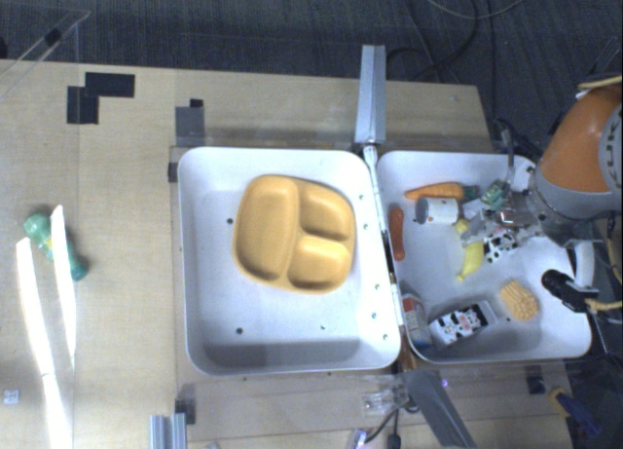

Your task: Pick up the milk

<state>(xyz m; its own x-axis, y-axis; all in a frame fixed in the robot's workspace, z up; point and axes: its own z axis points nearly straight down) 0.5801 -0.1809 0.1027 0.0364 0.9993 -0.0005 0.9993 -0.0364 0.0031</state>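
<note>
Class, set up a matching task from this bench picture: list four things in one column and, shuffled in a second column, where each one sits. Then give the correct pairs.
Things:
1. yellow sectioned tray
2. carrot
3. banana
4. waffle

Places:
A. far edge of the right bin
B. middle of the left bin
C. near right part of the right bin
D. middle of the right bin, just left of the tool

Pairs: 1-B, 2-A, 3-D, 4-C

The pincer (504, 215) is hanging in the right bin (545, 340); the milk (498, 245) is lying just beneath it, a banana (471, 258) beside, a carrot (435, 191) farther left, a divided tray (294, 233) sitting in the left bin (209, 272).
</note>
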